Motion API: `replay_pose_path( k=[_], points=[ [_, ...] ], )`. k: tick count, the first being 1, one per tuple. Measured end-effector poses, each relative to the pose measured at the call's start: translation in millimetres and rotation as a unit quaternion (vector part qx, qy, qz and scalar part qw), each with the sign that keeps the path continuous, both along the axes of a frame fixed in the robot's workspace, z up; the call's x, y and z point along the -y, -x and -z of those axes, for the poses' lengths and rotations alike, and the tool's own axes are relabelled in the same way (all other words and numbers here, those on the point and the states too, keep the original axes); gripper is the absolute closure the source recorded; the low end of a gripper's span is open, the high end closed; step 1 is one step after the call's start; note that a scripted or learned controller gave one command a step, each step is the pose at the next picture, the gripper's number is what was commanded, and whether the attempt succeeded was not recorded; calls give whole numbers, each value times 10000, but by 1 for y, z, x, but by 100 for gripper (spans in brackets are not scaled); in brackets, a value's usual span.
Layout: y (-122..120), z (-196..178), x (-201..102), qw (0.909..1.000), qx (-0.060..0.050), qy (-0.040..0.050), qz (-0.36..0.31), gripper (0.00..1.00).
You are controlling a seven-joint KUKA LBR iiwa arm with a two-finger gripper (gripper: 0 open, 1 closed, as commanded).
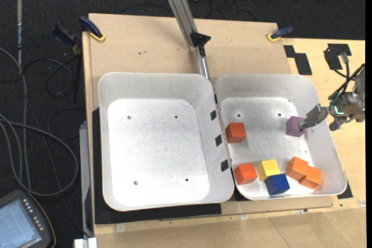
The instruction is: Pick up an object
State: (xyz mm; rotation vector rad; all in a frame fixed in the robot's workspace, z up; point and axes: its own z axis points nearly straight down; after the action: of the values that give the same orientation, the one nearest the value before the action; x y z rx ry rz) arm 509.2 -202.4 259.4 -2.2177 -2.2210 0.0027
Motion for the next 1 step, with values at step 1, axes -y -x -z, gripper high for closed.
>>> replay_pose_path(
  k=[1],
  points=[
    [-1, -2, 0, 10000, 17, 6, 3, 0]
  ],
)
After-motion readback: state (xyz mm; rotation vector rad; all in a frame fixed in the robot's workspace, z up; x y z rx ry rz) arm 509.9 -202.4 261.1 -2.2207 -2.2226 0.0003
